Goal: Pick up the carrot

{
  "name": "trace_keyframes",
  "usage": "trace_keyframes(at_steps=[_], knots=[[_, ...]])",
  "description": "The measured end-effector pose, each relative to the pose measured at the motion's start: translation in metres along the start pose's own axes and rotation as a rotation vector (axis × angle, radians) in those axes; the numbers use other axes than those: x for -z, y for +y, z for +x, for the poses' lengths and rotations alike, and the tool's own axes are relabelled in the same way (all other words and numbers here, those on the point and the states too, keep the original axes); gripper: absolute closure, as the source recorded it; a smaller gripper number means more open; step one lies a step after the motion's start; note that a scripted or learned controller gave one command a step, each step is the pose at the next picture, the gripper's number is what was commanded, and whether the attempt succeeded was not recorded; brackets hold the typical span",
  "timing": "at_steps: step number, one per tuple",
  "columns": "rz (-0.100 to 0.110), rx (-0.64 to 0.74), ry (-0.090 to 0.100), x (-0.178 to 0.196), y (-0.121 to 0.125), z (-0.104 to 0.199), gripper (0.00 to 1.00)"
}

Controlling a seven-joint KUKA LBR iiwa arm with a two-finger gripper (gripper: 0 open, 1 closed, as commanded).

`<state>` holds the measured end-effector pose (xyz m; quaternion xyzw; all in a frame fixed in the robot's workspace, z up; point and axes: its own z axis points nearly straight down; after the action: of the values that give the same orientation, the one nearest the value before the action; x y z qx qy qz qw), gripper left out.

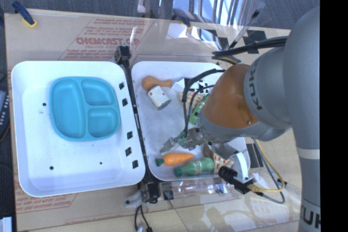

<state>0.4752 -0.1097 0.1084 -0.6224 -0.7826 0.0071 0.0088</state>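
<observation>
Hovering low in the right bin point(163, 70), the gripper point(175, 143) sits with its metal fingers spread and nothing between them. Just below it lies the carrot point(178, 159), orange with a green stub, untouched, and right under that a green bottle point(194, 168) on its side. Farther up from the gripper rest a chicken drumstick point(156, 83) and a white die point(159, 98).

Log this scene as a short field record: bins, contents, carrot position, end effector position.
left bin: holds a blue divided plate
right bin: carrot, green bottle, chicken drumstick, white die
carrot: near the front edge, lying flat, beside the green bottle
chicken drumstick: far end of the bin, next to the white die
end effector: low in the right bin, just above the carrot
carrot status: not lifted
</observation>
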Motion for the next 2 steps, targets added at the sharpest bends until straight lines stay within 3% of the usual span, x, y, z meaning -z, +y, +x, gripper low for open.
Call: trace_keyframes(at_steps=[1, 2], knots=[[-0.012, 0.386, -0.002, -0.0174, 0.0021, 0.0062, 0.0], [-0.008, 0.398, 0.0, -0.0078, 0.0023, 0.0062, 1.0]])
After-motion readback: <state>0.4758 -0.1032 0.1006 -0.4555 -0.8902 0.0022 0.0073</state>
